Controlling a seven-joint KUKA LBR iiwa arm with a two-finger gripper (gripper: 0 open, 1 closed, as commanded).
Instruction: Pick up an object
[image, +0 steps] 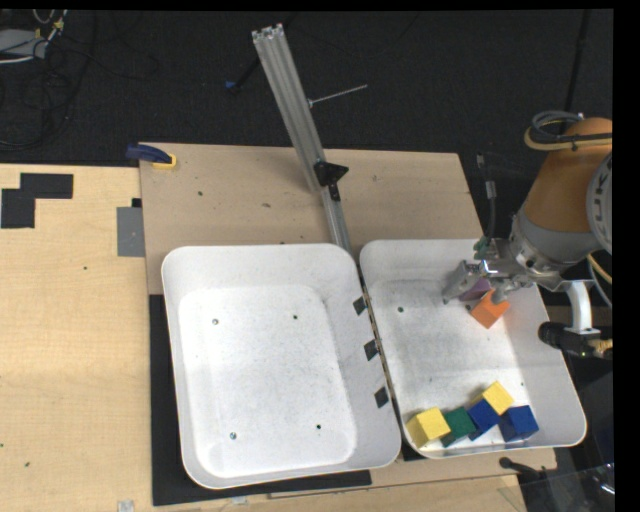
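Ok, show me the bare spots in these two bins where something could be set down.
The left bin is bare across its whole floor. In the right bin, the free patch is the middle and left side, beside the divider. It is crowded at the near edge, where the yellow block, green block and blue blocks sit, and at the far right, around the gripper and orange block.

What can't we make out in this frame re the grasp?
- End effector, camera view: blurred and small, over the right bin; whether it grips anything can't be told.
- Orange block: its top edge is overlapped by the end effector, so contact is unclear. A small purple patch there is too small to identify.
- Cluster of blocks in the bin's near corner: they overlap, so the exact count is uncertain.
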